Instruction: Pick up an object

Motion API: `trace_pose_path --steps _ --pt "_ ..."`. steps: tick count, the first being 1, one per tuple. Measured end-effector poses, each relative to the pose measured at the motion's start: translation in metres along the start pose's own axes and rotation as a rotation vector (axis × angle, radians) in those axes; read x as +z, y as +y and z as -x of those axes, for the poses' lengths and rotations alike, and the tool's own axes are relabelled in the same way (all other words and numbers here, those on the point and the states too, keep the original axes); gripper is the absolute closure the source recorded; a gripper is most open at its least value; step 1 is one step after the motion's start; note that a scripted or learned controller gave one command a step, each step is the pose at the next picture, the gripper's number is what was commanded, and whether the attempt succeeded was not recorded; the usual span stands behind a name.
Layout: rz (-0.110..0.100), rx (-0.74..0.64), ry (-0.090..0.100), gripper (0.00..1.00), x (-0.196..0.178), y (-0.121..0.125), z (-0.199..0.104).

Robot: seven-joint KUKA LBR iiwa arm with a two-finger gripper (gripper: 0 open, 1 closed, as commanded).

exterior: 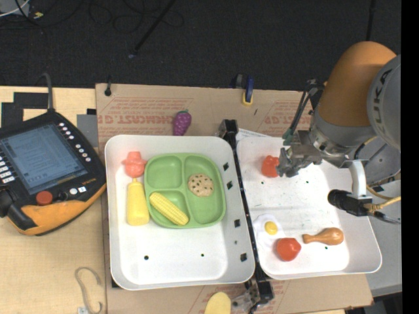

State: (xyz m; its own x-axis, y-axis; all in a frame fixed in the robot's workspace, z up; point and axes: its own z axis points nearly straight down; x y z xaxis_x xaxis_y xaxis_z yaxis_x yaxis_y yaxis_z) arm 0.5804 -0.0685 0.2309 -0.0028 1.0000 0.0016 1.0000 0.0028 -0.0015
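My gripper (288, 164) hangs low over the upper left part of the right bin (366, 257). A small red object (268, 167) lies just to its left, touching or nearly touching it. Nearer the front of that bin are a fried egg (270, 227), a red tomato (287, 248) and a brown drumstick (324, 237). In the left bin (170, 267) a green divided plate (216, 205) carries a cookie (201, 185) and a corn cob (169, 209). A yellow bottle (136, 203) and a pink toy (133, 164) lie beside the plate.
A purple toy (182, 122) sits on the cardboard behind the left bin. A teach pendant (46, 169) rests on the bench at the left. A yellow object (218, 302) lies at the front edge between the bins. A black cable fitting (350, 203) juts over the right bin.
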Motion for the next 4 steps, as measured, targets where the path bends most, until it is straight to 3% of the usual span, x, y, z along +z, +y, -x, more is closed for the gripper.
trace_pose_path --steps 2,3,4 --pt "0.0 0.001 0.0 1.0 0.006 0.014 -0.101" --pt "-0.003 0.002 -0.001 1.0 0.008 0.004 -0.123" --pt "-0.002 0.003 -0.002 1.0 0.014 0.01 -0.117"
